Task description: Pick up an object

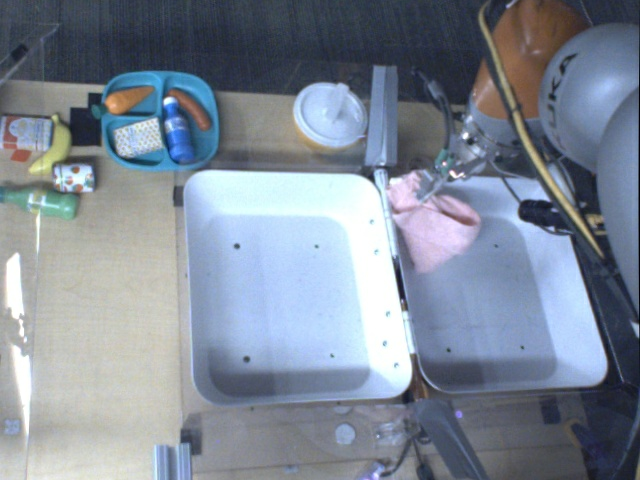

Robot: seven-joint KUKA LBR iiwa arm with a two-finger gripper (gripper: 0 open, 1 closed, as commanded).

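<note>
A pink cloth (pixel 437 226) lies crumpled in the far left corner of the right bin (pixel 520 318), its edge reaching over the divider between the bins. My gripper (pixel 432 184) comes down from the right onto the cloth's upper edge. Its thin fingers are pinched together on a raised fold of the fabric, and the cloth bunches up toward the fingertips. The grey arm with its orange band (pixel 520 38) fills the upper right corner.
The left bin (pixel 290 288) sits beside the right one. Behind the bins stand a white lidded cup (pixel 330 115) and a blue tray (pixel 160 118) of toy food. Small toys (pixel 45 163) lie on the wooden bench at far left. Cables (pixel 560 208) cross the right bin's far right side.
</note>
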